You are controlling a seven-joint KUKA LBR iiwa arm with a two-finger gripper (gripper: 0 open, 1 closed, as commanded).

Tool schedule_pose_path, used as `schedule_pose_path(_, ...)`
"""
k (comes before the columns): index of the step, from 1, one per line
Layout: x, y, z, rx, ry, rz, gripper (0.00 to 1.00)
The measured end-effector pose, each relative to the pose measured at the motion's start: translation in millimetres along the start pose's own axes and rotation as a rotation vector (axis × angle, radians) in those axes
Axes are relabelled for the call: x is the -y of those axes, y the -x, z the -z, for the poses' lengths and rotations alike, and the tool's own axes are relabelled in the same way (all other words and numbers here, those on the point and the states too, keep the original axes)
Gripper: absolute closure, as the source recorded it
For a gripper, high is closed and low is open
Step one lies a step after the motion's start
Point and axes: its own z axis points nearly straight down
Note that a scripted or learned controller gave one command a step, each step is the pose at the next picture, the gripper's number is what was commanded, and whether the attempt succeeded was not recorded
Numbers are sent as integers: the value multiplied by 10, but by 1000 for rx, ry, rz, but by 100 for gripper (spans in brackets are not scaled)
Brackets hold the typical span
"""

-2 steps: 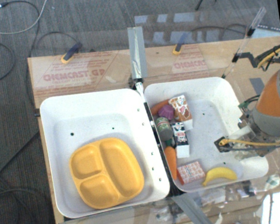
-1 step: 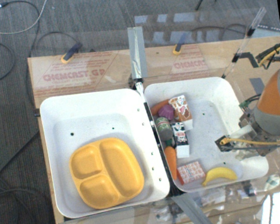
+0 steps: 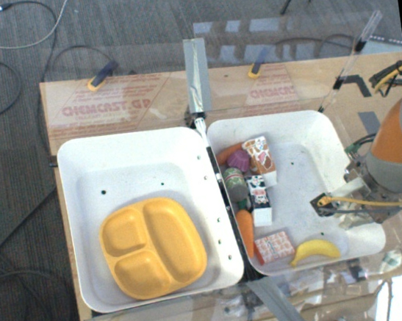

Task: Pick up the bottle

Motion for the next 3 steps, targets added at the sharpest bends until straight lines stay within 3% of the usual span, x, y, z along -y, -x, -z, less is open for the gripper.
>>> schedule_pose_path(1, 17, 9, 71, 5, -5, 1, 100)
schedule_pose_path(2, -51, -10, -219, -10, 12, -4, 100)
schedule_pose_path(3, -31, -5, -146, -6, 8, -3, 100)
